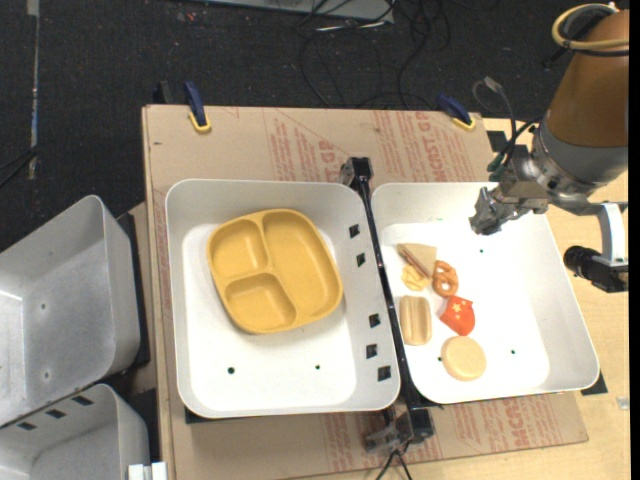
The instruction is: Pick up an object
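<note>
Several toy food pieces lie in the right bin (540, 298): a tan wedge (417, 258), an orange pretzel (445, 278), a small yellow piece (413, 280), a tan bread-like block (415, 320), a red piece (458, 315) and a round beige disc (464, 358). My gripper (487, 220) hangs over the upper part of the right bin, up and to the right of the food pieces and apart from them. Nothing shows between its fingers.
The left bin (190, 298) holds a yellow divided plate (273, 269). Both bins rest on a cardboard sheet (280, 138). A black divider with clips (368, 268) runs between the bins. Grey containers (60, 298) stand at the far left.
</note>
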You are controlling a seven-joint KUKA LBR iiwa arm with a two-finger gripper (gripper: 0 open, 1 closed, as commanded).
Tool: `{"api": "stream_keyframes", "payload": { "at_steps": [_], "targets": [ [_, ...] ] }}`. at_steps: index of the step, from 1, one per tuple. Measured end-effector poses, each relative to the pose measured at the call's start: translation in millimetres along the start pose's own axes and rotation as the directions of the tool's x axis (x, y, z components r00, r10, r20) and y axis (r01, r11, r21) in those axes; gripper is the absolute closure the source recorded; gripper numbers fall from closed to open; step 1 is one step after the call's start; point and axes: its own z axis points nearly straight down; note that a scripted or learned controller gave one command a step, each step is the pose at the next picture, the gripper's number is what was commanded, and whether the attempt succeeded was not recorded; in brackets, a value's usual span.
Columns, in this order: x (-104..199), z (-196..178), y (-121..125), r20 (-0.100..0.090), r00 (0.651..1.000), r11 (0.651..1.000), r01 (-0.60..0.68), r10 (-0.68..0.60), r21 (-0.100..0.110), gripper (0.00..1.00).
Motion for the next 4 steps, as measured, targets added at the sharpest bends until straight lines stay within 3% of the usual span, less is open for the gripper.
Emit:
{"api": "stream_keyframes", "payload": {
  "at_steps": [4],
  "targets": [
    [195.9, 51.5, 48.3, 0.000, 1.000, 1.000, 0.000, 0.000, 0.001, 1.00]
  ]
}}
